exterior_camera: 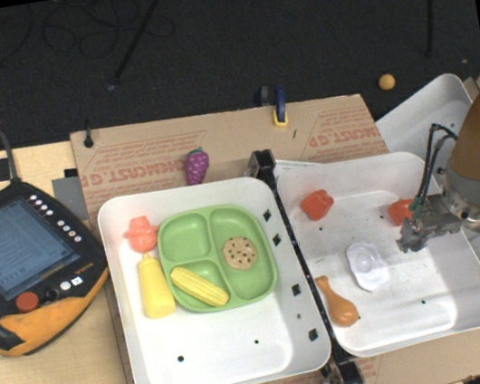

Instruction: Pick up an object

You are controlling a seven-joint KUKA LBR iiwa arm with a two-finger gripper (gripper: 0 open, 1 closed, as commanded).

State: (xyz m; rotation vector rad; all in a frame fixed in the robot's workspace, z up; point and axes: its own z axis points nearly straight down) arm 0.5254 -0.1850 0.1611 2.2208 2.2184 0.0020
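The right bin (454, 310) holds a red pepper-like toy (317, 205) at its far left, a small red-orange object (399, 211) towards its right, a clear plastic cup (367, 265) in the middle and an orange drumstick-shaped toy (338, 302) near the front left. My gripper (411, 237) reaches in from the right and hangs low over the right bin, just in front of the red-orange object and to the right of the clear cup. Nothing can be made out in its grasp.
The left bin (215, 365) carries a green divided plate (265, 283) with a corn cob (200, 285) and a cookie (240, 252), plus a yellow bottle (154, 286) and a pink-red toy (141, 234). Purple grapes (197, 165) lie behind the bins. A teach pendant (18, 262) sits at the left.
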